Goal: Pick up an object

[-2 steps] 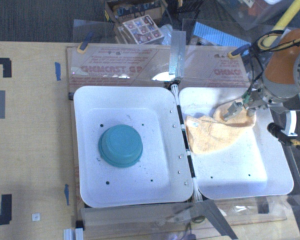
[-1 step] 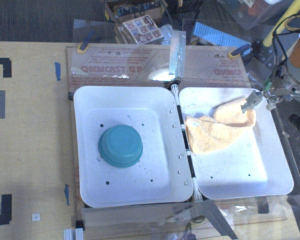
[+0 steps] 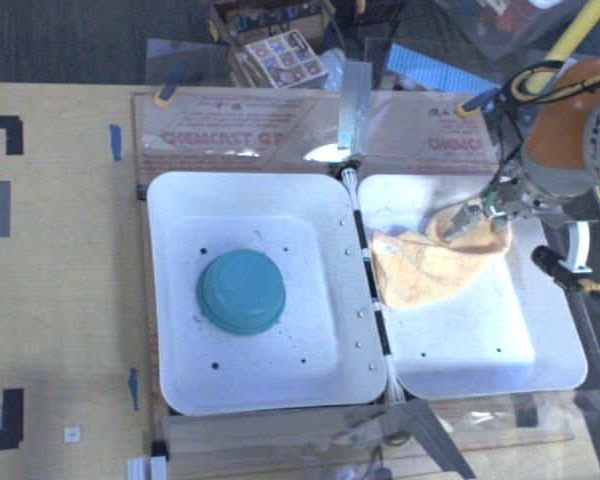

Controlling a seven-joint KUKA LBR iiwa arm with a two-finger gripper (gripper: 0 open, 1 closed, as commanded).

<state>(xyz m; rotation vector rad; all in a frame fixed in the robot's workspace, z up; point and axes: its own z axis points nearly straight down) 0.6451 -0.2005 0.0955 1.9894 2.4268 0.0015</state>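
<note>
A tan cloth (image 3: 425,273) lies in the right white bin (image 3: 500,358), spread from the divider toward the bin's upper right. My gripper (image 3: 477,219) is at the cloth's far right corner. It is shut on that corner, which bunches upward (image 3: 470,240) around the fingers while the rest of the cloth trails down onto the bin floor. The arm's orange band (image 3: 560,133) shows above the wrist at the right edge. A teal bowl (image 3: 242,290) rests upside down in the middle of the left white bin (image 3: 180,218), far from the gripper.
A ridge with screws (image 3: 368,288) divides the two bins. Clear plastic sheets (image 3: 240,138) stand behind the bins. A black fixture (image 3: 565,268) juts in at the right bin's right rim. Wooden bench surface (image 3: 60,268) extends to the left.
</note>
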